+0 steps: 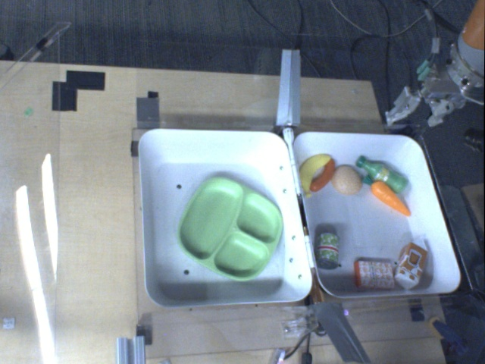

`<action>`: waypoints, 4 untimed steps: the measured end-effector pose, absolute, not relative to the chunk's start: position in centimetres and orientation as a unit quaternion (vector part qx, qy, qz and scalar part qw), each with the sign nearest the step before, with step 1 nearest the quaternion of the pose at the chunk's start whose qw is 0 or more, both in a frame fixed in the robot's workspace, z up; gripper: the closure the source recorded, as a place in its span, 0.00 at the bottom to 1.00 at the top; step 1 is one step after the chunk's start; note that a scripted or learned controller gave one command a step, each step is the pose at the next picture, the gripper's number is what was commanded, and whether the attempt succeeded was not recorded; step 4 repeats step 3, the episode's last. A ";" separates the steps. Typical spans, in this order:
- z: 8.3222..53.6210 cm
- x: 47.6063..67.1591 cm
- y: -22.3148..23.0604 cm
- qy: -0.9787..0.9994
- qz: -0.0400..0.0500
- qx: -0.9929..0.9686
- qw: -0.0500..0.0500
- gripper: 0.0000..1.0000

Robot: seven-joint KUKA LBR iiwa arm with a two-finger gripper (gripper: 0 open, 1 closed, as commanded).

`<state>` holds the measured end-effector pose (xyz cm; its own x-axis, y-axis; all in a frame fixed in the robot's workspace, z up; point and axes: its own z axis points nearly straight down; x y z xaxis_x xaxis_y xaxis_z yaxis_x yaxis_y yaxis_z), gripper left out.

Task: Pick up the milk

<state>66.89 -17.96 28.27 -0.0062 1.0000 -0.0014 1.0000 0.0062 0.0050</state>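
While two white bins point(151, 203) sit on wood, cables point(364, 14) cross dark carpet.

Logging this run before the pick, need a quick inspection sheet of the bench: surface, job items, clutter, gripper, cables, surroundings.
Surface: light wooden bench bearing two shallow white bins side by side, left bin and right bin.
Job's things: small brown-and-white milk carton, lying in the right bin's near right corner.
Clutter: green sectioned plastic tray in left bin; in right bin a yellow-and-red toy fruit, beige ball, green bottle, orange carrot, small dark can, red packet touching the carton.
Gripper: two-finger gripper beyond the right bin's far right corner, nothing between fingers.
Cables: black cables looping on floor.
Surroundings: dark carpet.
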 end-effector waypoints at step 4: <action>21.7 60.6 -18.9 0.755 0.001 0.656 0.002 0.00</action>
